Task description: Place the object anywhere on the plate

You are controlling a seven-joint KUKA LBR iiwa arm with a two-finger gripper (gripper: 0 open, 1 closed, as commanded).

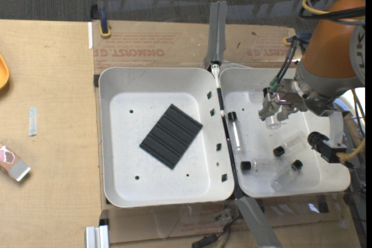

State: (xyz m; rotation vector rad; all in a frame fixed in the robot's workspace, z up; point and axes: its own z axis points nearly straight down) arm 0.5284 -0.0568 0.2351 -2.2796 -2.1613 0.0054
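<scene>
A: Bins first. What are they like?

B: Two shallow white bins with rounded corners, smooth and slightly glossy. The left bin [116, 125] sits mid-frame and the right bin [325, 183] touches it along a shared edge.

A: And the plate?

B: A dark, flat, ribbed rectangle, the plate [171, 136] lies turned at an angle near the middle of the left bin.

A: Where's the object?

B: In the right bin, several clear plastic vials with black caps. One long vial [235, 130] lies along the left wall, and others [288, 168] lie scattered across the lower half, well apart from the plate. They are see-through and hard to outline against the white.

A: The fingers?

B: The gripper [272, 116] hangs over the upper part of the right bin, metallic grey, below the orange band. Something clear sits at its tip, but I cannot tell how far the fingers are parted or whether they hold anything.

A: The surface?

B: Pale wood at left, with brown cardboard [157, 46] behind the bins.
</scene>
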